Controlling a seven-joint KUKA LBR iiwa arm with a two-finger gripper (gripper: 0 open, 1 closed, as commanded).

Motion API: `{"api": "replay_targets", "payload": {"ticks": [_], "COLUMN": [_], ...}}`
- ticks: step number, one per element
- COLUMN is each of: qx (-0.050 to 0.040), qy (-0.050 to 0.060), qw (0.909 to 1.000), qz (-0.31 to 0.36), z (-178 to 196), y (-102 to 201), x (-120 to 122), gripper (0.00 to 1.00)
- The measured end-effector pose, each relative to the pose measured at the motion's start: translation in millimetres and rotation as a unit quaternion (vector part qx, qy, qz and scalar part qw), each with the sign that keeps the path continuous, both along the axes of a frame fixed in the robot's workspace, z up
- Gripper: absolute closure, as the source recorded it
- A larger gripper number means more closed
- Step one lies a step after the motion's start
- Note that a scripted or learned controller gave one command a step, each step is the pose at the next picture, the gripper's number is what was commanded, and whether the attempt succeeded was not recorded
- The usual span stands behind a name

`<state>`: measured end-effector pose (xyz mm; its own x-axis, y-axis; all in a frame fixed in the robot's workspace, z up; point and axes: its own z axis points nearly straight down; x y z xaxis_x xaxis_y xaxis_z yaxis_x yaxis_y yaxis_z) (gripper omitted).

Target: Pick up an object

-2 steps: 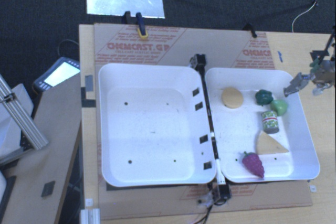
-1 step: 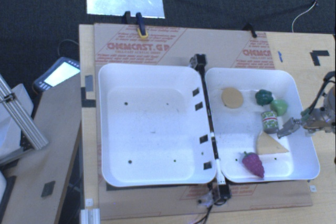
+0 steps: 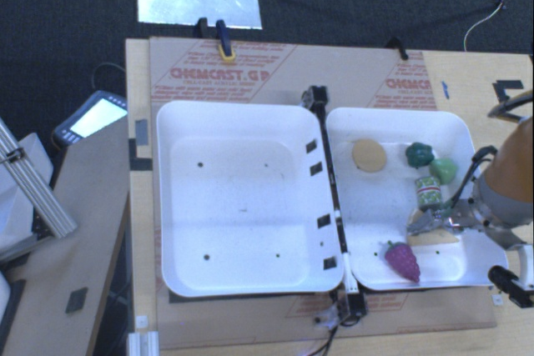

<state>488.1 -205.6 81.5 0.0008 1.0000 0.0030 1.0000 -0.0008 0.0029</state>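
It looks like a robot lab: two white bins (image 3: 242,117) clipped onto a cardboard-covered bench (image 3: 275,67), with cables (image 3: 492,12) above.

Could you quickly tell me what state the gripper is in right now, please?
Gripper: low in the right bin, beside the small can; whether it is open, shut or holding anything cannot be told.

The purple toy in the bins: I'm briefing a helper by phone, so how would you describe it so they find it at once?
Look at the right bin of the two white bins. Near its front edge lies the purple toy, a knobbly grape-like bunch, just in front of the gripper. It is the one purple item; its neighbours are a tan disc, green pieces and a small green-labelled can.
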Motion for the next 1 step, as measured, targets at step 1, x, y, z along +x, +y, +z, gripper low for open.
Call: {"api": "replay_targets", "payload": {"ticks": [1], "qx": [-0.0041], "qy": [-0.006], "qw": [1.0000], "qz": [0.005], "z": [128.7], "y": [11.3], "x": [48.8], "gripper": [0.00]}}
